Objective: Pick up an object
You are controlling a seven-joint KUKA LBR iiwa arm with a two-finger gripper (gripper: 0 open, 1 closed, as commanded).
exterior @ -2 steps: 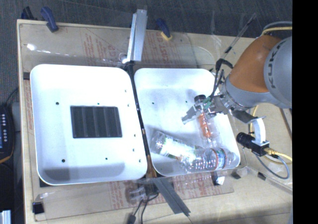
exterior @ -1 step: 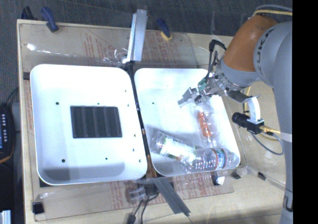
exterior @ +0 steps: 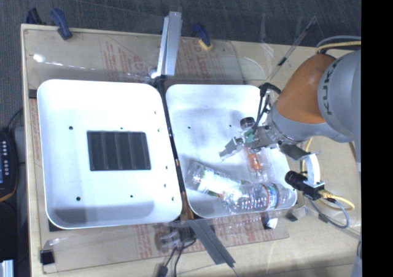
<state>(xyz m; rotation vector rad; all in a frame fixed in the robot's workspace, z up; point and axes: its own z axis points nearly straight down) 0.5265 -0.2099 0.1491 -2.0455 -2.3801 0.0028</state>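
You are looking at a pick that is not yet made. The pincer [exterior: 238, 145] is hanging over the middle of the right bin [exterior: 202, 101], and you are not seeing anything held by it. From this slant you cannot tell whether it is standing apart or together.

The likely targets are lying below it in the picture. A clear bottle [exterior: 210, 181] is lying at a tilt across the bin floor. A second clear bottle [exterior: 265, 196] with a dark label is resting along the near wall, towards the right corner. The two seem to be touching where they meet. A small clear piece with an orange tint [exterior: 255, 160] is sitting just beside the pincer, and you cannot tell what it is. So reaching, closing and lifting are all, by my judgement, left to do.

For room, you are getting a bare floor across the far and left parts of the right bin. Space is tightening at the near wall, where the labelled bottle is crowding the corner. The arm [exterior: 310, 94] is coming in over the right wall. The left bin [exterior: 55, 116] is showing just a dark grate [exterior: 118, 150] in its floor.
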